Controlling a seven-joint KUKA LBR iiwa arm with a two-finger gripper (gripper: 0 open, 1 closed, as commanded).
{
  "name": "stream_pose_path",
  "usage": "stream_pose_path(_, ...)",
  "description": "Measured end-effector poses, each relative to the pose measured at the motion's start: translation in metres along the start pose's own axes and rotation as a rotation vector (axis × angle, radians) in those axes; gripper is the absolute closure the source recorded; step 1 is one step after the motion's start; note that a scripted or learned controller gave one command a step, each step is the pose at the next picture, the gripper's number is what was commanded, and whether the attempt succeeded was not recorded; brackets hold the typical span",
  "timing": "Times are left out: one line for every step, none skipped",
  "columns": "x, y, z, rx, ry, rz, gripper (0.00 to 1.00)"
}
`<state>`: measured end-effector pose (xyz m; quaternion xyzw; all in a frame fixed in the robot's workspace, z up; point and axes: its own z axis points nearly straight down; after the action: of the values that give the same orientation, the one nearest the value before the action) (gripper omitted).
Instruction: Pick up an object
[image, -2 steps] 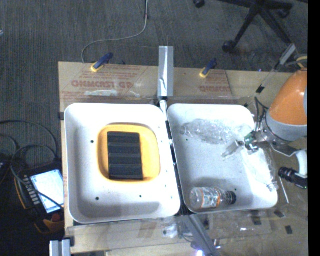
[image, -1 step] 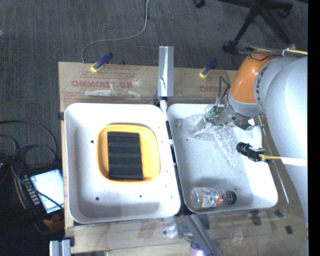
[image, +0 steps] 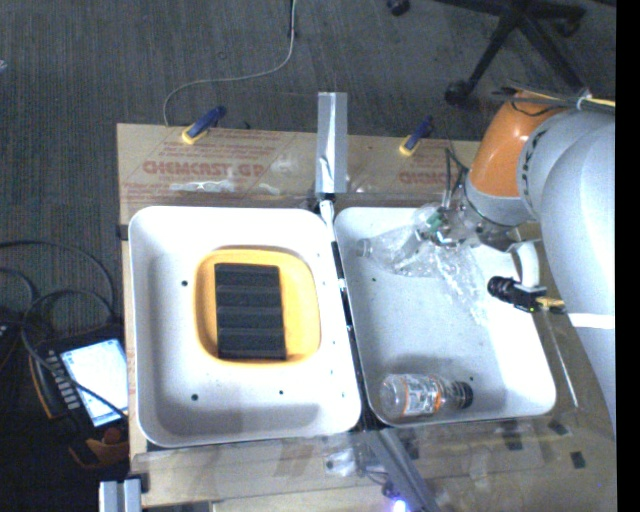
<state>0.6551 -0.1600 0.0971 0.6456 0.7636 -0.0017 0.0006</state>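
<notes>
The arm reaches in from the right and its end effector (image: 440, 225) sits low at the top of the right bin (image: 520, 400). It is right on a crumpled clear plastic thing (image: 425, 255), maybe a bag or a squashed bottle. It is too hidden and blurry to tell how wide the end effector is or if it has hold of anything.

The clear plastic thing lies near the back wall of the right bin. A small bottle (image: 425, 393) with an orange label lies on its side near the front wall of the same bin, well apart from the arm. In the left bin (image: 160, 400) sits a yellow tray (image: 205, 310) with a black ridged block (image: 250, 310) in it.

Things could go wrong here. The clear plastic looks thin and slippery, so it may slide out or just crumple when squeezed. It is also close to the bin wall, so the arm may bump the wall. The small bottle is round and may roll away if touched.
</notes>
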Motion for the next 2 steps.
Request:
stream_pose_path(-0.017,0.003,-0.001,0.008,0.013,-0.058,0.0)
stream_pose_path(-0.029,0.003,-0.001,0.018,0.028,-0.209,0.0)
